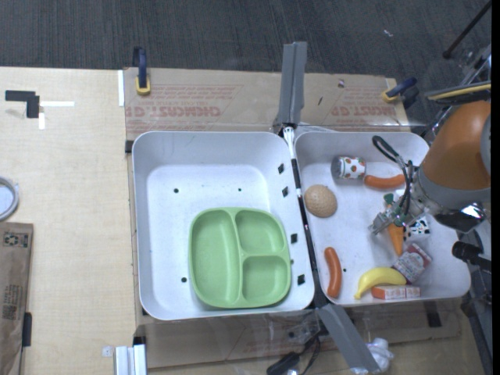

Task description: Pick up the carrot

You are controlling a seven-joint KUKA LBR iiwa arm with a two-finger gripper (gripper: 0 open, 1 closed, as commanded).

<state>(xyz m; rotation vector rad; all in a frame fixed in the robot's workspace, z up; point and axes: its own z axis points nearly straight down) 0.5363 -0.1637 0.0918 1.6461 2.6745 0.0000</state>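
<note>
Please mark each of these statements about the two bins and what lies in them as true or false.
1. The green three-compartment plastic plate lies in the left white bin. True.
2. The yellow banana lies on the green plate. False: it lies in the right white bin, near its front edge.
3. The tool is over the right bin, at the small orange carrot. True.
4. The round tan bread roll lies in the left bin. False: it lies in the right bin, close to the divider.
5. The red sausage lies left of the banana. True.
</note>
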